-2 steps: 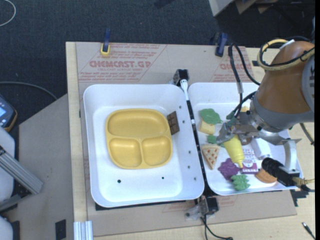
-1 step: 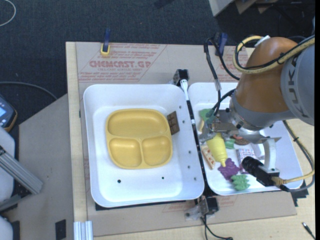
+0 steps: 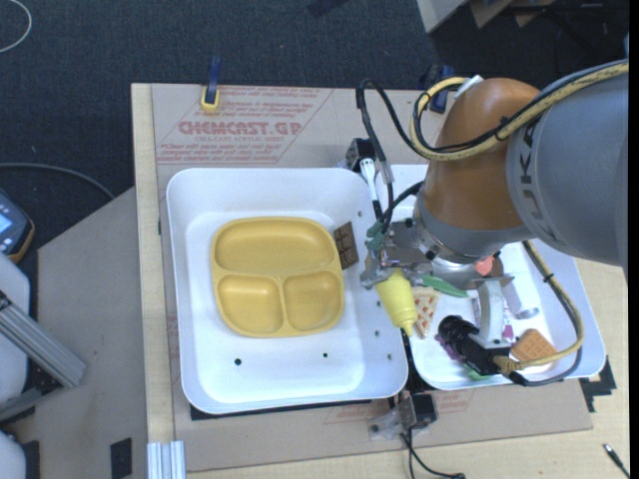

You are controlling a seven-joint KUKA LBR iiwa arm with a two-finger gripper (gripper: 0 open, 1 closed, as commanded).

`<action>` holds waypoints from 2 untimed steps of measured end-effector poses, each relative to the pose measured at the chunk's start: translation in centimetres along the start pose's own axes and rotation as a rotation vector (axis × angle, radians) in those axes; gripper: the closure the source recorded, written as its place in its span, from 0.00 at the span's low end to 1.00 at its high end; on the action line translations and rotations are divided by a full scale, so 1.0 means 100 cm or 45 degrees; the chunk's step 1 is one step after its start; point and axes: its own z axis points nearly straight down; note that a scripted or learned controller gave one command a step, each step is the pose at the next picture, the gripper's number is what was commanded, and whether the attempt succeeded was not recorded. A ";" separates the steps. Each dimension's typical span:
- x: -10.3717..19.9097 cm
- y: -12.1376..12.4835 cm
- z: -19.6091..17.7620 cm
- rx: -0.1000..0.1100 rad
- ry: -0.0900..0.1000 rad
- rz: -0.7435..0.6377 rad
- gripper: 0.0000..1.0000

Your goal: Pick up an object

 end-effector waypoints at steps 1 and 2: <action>-0.010 0.002 -0.014 -0.008 -0.003 0.007 1.00; -0.016 -0.009 -0.009 0.002 -0.002 0.008 1.00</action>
